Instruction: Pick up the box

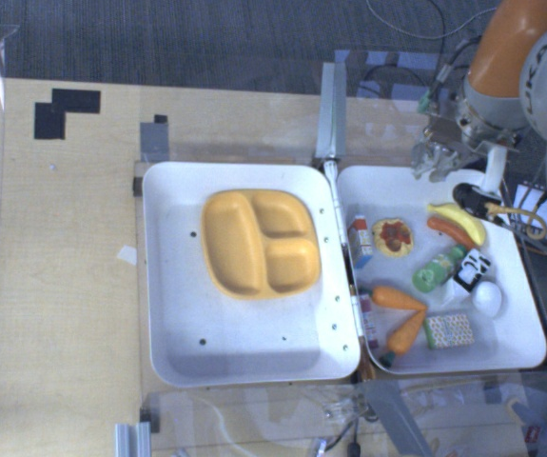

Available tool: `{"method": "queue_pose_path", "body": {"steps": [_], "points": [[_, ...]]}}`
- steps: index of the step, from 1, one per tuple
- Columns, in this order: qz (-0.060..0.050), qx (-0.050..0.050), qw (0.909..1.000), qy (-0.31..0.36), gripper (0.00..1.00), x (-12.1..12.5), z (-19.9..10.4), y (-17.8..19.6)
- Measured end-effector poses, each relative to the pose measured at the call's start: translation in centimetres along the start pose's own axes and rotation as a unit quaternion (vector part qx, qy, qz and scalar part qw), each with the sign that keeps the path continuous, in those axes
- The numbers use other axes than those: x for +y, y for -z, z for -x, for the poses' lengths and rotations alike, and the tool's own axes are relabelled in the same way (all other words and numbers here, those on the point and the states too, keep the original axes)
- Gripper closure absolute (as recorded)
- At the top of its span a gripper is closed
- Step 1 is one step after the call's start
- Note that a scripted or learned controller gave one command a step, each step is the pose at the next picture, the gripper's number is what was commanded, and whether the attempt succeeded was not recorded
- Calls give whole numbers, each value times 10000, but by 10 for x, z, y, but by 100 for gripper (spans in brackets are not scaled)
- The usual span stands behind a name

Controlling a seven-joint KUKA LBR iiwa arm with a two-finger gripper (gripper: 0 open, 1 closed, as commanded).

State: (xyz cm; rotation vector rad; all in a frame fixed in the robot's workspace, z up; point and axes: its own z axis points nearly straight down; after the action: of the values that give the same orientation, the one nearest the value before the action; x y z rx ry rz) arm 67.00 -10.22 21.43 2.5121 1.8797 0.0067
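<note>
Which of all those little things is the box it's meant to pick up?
Look in the right-hand white bin, at its near edge. The box lies flat there, just right of two orange carrots and below a white egg. It is the only flat rectangle, pale with a speckled pattern.

Wood bench (73, 255), grey carpet (206, 27), black cable (406, 12)

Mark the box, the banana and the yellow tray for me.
box (449, 330): camera view, middle of its patterned top face.
banana (461, 220): camera view, middle of its yellow curve.
yellow tray (230, 244): camera view, floor of its large left compartment.
</note>
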Motion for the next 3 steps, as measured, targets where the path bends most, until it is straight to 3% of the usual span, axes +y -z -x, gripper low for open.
{"method": "queue_pose_path", "body": {"steps": [1, 2, 3], "points": [[12, -2, 9991, 427, 100, 19, 63, 161], [10, -4, 9991, 433, 0, 19, 63, 160], [-11, 3, 9982, 606, 0, -2, -6, 68]]}}
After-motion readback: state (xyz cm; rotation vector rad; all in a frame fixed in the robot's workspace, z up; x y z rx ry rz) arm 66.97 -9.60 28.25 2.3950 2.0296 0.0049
